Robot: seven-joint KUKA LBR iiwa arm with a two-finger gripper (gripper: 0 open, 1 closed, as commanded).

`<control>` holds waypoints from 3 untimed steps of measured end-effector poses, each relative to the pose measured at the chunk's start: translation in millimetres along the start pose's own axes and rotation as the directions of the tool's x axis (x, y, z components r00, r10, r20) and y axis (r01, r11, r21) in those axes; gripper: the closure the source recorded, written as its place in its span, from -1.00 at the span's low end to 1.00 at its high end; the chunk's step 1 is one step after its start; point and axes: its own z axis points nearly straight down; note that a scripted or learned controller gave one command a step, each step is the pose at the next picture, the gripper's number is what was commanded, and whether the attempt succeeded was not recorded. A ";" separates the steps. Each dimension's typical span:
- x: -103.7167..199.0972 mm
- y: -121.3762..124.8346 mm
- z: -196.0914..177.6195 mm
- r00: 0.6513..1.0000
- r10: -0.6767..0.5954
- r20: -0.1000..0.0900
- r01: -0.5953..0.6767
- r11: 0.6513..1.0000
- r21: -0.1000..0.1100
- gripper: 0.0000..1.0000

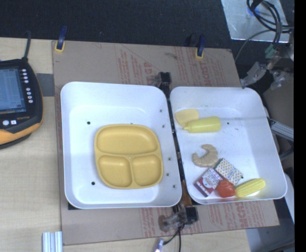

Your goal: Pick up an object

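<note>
End effector (255,73) far from croissant (205,155)

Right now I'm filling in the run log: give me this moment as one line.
stage: before pick | left bin: yellow divided tray | right bin: yellow bottle, croissant, corn cob, tomato

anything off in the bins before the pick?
Nothing spilled or broken. The yellow divided tray sits flat in the left bin. In the right bin, the corn, tomato and packets crowd the near corner, touching.
</note>
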 end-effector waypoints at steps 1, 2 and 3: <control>51.7 5.1 114.3 1.000 -0.003 -0.003 0.003 1.000 0.007 -1.00; 104.2 -63.6 198.4 1.000 -0.003 -0.004 0.003 1.000 0.011 -1.00; 98.6 -15.4 193.3 1.000 0.000 -0.001 0.000 1.000 -0.002 -1.00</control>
